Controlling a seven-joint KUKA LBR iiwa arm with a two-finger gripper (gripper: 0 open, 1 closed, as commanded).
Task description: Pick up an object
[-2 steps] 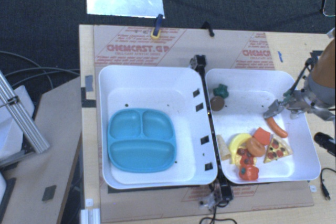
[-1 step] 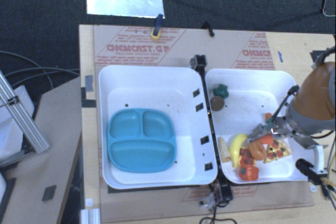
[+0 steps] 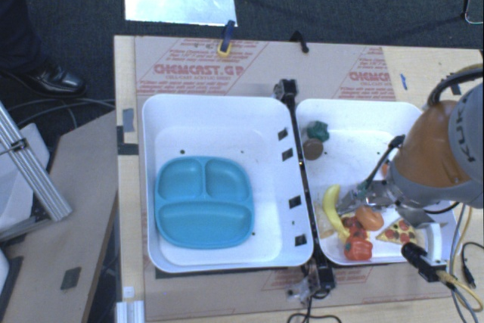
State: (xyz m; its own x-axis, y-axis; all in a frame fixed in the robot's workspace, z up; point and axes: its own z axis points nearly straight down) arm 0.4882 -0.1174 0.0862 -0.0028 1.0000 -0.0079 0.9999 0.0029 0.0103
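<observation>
The left bin [image 3: 219, 113] holds one blue tray [image 3: 203, 202]. The right bin [image 3: 355, 117] holds one banana [image 3: 333, 209], an orange [image 3: 369, 218], a pepper [image 3: 358, 246], a pizza slice [image 3: 398, 232] and two small items [image 3: 314, 140]. The gripper [image 3: 357, 198] hangs beside the orange; its state is unclear.

Left bin [image 3: 219, 106]: blue plate [image 3: 203, 202] in middle, free around it.
Right bin [image 3: 355, 113]: toys crowd near corner, far part mostly free.

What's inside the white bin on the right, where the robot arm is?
The right bin holds a banana, orange ball, red toy, pizza slice, green toy and brown piece. The arm covers the rest.
</observation>
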